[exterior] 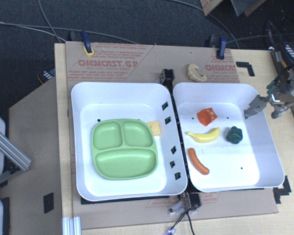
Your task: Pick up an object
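- White right bin [264, 155] holds red block [207, 116], banana [204, 135], dark green object [234, 135], sausage [198, 161].
- Gripper [264, 106] open, empty, over the bin's far-right rim.
- Bare floor near right.

You have two white bins on the tabletop. The left bin [83, 131] holds a green divided tray [124, 149] with a yellow block [154, 128] touching its far right corner. The right bin [264, 155] holds an orange block [207, 115], a banana [204, 135], a dark green object [234, 135] and a sausage [198, 161], all apart. The gripper [264, 106] hangs over that bin's far right corner, jaws spread with nothing between them.
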Robot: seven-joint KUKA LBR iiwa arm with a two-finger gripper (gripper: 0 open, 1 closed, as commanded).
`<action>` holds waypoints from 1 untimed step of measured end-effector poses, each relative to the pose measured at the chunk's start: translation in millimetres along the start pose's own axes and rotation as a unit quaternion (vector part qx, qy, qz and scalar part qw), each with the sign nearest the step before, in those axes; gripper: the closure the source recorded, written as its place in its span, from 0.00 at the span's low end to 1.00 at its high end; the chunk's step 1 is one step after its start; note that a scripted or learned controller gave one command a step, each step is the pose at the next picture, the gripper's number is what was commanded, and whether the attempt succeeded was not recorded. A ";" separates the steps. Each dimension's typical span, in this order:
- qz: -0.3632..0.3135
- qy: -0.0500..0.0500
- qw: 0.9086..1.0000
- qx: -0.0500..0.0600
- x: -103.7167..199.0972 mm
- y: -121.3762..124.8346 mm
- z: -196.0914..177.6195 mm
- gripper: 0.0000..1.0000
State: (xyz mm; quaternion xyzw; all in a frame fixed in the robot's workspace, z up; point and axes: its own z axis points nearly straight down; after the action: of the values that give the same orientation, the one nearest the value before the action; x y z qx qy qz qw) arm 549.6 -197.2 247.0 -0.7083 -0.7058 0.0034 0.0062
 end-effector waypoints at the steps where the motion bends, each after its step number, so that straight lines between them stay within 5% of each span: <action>1: -0.002 -0.002 1.000 -0.007 0.7 2.5 -7.1 0.00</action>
State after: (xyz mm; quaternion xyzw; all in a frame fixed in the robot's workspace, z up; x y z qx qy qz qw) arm 552.2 -196.6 254.1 -0.7070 -0.7072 -0.0001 0.0004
